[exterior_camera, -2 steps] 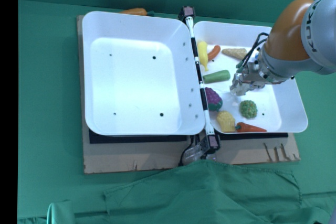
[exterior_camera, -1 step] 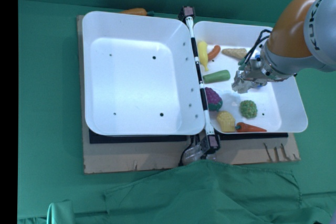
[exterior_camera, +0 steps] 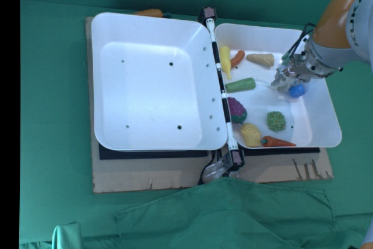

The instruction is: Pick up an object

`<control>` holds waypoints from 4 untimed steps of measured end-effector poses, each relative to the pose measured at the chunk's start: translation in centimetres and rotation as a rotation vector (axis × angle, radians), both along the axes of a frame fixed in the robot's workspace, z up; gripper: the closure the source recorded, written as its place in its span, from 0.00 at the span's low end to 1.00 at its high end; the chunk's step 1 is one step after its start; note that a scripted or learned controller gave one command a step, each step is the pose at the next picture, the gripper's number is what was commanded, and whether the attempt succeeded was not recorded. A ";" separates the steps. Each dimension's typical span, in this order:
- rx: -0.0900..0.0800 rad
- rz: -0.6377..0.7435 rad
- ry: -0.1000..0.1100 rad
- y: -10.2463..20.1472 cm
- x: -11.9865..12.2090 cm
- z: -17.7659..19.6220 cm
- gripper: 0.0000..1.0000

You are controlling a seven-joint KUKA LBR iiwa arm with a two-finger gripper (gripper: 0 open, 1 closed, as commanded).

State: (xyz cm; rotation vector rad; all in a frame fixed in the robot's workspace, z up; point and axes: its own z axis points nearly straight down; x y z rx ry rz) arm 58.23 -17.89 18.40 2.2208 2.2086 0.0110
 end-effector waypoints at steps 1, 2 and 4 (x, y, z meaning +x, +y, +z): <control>-0.007 -0.001 -0.010 0.0 0.1 1.5 1.00; 0.003 0.003 -0.006 0.5 0.1 1.4 0.00; -0.003 0.000 -0.001 4.9 2.4 2.1 1.00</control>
